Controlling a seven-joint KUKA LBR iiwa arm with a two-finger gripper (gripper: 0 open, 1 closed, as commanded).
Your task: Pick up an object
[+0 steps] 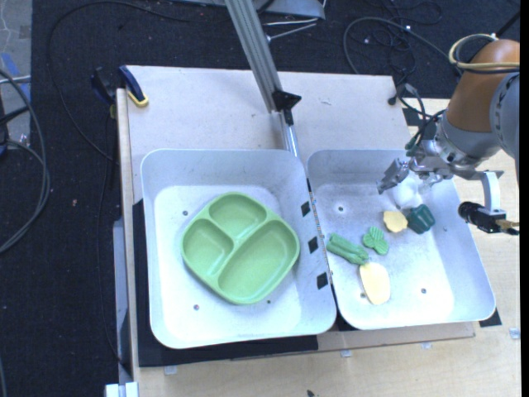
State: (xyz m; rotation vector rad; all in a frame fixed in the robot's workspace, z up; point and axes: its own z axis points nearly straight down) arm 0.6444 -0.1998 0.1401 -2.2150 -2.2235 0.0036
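Two shallow white bins: left bin (165, 222) holds one light-green three-compartment plastic plate (240, 246); right bin (463, 288) holds five small toy pieces (374, 283), three green, two yellow. Pale wooden bench (207, 106), dark floor with cables. Gripper (405, 184) low over the right bin's far side; opening indeterminate.

Arm (488, 98) cut off at right edge

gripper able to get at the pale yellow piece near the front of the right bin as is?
Probably yes. The pale yellow piece lies flat on the right bin floor, apart from the green pieces, nothing over it. The gripper sits above the bin's far side.
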